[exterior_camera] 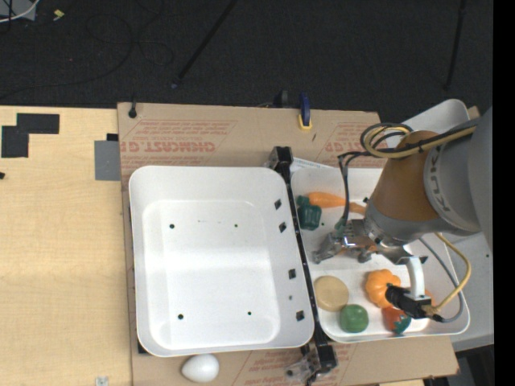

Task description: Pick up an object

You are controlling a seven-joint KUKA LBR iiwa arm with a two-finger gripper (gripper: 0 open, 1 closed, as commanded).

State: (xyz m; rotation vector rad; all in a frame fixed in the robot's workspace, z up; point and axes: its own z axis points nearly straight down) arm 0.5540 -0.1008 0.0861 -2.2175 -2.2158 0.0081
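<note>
My gripper [331,246] hangs low over the right bin [455,322], near its left-middle part, with the grey arm and orange band above it to the right. Around it lie an orange carrot-like piece [328,200], a teal object [308,213], a tan round disc [331,292], a green ball [352,318], an orange fruit [380,284] and a red piece [394,318]. Nothing is visibly held between the metal fingers [322,252], which point left and down above bare bin floor.
The left bin [153,215] lies beside the right one, with a black divider clamp [291,232] between them. A white egg-shaped object [199,367] lies on the cardboard below the left bin. Cables loop over the arm's wrist.
</note>
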